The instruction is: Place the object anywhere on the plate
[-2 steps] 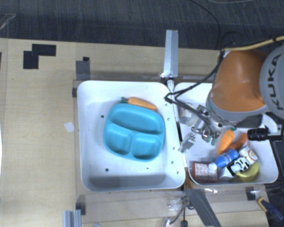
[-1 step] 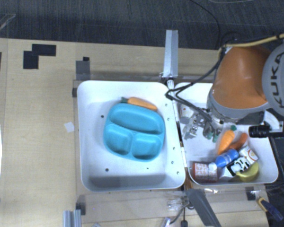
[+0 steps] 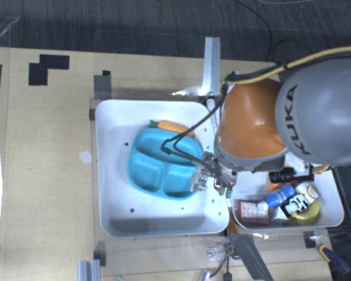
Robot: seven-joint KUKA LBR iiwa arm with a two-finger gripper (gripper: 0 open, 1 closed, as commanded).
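The blue plate (image 3: 164, 165), a divided dish with three wells, lies in the left bin (image 3: 114, 215) around the middle of the frame; the arm (image 3: 292, 122) reaches in from the right, and its gripper (image 3: 209, 180) sits low at the plate's lower right edge, just over the rim. Whether the gripper is wide or closed, I cannot tell; the metal parts there are small and cluttered, and nothing can be made out between them, so I would not count anything as held. An orange object (image 3: 172, 125) peeks out just behind the plate's upper edge, touching or nearly touching it; it may be the thing to be placed, though that is a guess. The right bin (image 3: 330, 218) holds a small box (image 3: 254, 211), a blue bottle (image 3: 279, 196) and other bits in the lower right of the frame.

To do this step well, the gripper should be centred over a well rather than the rim; a release at the edge risks the thing sliding off into the bin; lower close to the surface, open gently, then lift straight up so the plate is not dragged.
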